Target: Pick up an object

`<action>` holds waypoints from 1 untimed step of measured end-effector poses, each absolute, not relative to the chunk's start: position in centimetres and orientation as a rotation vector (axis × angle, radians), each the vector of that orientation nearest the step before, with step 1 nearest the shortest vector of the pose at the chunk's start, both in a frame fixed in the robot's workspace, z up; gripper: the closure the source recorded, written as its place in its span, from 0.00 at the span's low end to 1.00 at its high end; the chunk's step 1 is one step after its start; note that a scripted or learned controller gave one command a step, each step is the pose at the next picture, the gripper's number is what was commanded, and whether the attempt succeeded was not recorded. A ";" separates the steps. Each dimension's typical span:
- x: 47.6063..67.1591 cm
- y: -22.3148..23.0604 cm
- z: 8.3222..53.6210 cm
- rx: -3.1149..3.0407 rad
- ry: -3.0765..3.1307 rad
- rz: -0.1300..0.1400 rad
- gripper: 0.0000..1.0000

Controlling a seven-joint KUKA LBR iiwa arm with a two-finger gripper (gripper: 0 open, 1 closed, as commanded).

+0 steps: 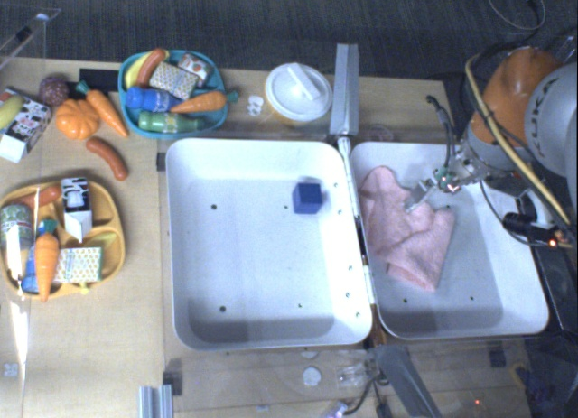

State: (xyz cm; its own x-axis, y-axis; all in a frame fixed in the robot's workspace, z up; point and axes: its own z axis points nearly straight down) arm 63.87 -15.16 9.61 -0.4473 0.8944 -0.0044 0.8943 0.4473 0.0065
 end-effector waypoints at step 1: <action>61.4 -10.0 9.1 1.557 2.713 0.011 0.00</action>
State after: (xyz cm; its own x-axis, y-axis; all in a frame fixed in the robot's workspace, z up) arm 61.41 -9.98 9.08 -0.5043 0.8635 -0.0078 0.8634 0.5044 0.0125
